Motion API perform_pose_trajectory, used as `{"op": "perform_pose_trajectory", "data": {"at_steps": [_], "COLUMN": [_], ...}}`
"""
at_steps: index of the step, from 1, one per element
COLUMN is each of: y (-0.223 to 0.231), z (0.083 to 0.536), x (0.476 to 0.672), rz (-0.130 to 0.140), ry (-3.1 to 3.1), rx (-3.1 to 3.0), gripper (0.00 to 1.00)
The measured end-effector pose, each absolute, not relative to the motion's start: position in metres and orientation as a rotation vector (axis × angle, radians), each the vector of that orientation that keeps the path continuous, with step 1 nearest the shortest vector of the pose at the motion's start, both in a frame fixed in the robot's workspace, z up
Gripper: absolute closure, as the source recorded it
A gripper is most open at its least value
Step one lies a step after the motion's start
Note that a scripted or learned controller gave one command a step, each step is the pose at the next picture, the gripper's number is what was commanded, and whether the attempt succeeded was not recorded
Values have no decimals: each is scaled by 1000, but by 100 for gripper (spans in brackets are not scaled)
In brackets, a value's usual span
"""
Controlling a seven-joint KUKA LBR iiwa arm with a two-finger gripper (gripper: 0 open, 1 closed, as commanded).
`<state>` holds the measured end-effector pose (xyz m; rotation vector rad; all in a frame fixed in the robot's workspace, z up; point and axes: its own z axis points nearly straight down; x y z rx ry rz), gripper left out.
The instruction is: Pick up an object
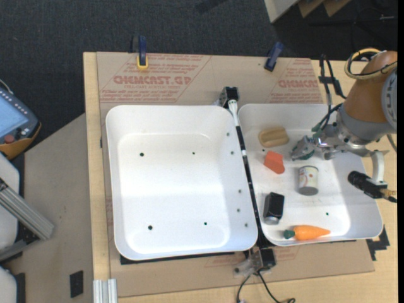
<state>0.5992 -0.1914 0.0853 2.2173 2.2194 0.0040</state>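
One small grey can [308, 180], upright, sits below your gripper [305, 149]; you can't tell the finger spread.

Cardboard-topped bench [208, 74] — two white bins [126, 188] side by side

Left bin [126, 131]: floor bare, wide room for hand. Right bin [363, 216] crowded: tan block [273, 137], orange block [274, 163], small can [308, 180], black box [273, 207], carrot [307, 233]. Arm [366, 109] overhangs far right side. Open floor between can and carrot. Black rail [243, 156] divides bins.
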Motion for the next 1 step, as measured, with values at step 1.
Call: {"op": "perform_pose_trajectory", "data": {"at_steps": [1], "y": [-216], "z": [85], "x": [564], "rz": [2], "ry": [2224], "rx": [2225], "gripper": [0]}}
